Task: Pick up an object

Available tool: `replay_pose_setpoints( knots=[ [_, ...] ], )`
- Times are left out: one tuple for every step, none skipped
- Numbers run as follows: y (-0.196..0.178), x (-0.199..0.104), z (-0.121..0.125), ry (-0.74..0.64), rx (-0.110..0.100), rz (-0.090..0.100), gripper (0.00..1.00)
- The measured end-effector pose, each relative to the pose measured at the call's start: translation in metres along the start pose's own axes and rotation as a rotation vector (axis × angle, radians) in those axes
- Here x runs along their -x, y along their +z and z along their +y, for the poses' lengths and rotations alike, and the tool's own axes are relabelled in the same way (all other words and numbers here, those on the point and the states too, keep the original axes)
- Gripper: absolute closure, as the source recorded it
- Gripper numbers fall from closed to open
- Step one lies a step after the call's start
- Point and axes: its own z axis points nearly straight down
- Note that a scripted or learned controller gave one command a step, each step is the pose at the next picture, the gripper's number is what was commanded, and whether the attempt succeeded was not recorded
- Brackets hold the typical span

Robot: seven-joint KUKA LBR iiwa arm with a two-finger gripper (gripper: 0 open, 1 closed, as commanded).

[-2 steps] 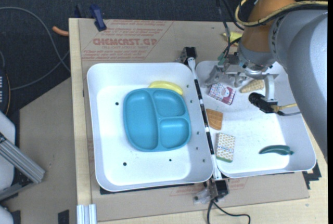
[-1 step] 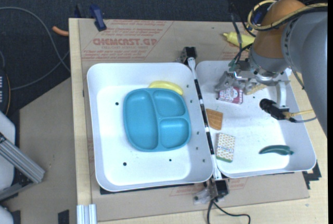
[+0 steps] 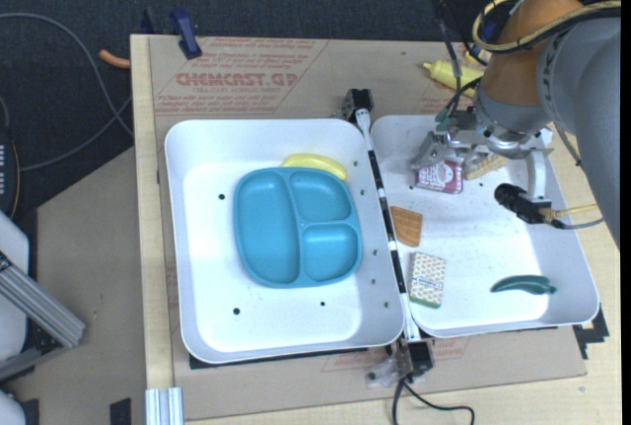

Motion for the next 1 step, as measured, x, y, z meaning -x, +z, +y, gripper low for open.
replay_pose_setpoints(
  knots=[
    [-0.0906,-0.0609,-0.0542,-0.002,0.000,0.002,1.00]
  ],
)
